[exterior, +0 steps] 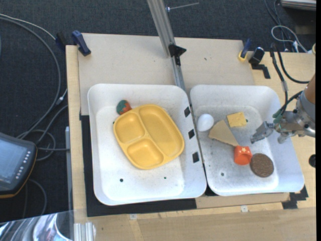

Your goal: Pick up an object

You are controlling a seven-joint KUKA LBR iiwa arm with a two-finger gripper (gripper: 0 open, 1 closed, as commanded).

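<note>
I see the end effector (pixel 271 132) spread, gripping nothing; descending here, it could clip the bin wall (pixel 279 100).

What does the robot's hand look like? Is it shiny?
The gripper is made of grey and silver metal parts, a bit shiny, with thin dark grey fingers that come to narrow tips. A little green spot sits near its top. Behind it is a rounder, pale grey wrist, with a bit of orange above that. Black cables run close by.
</note>
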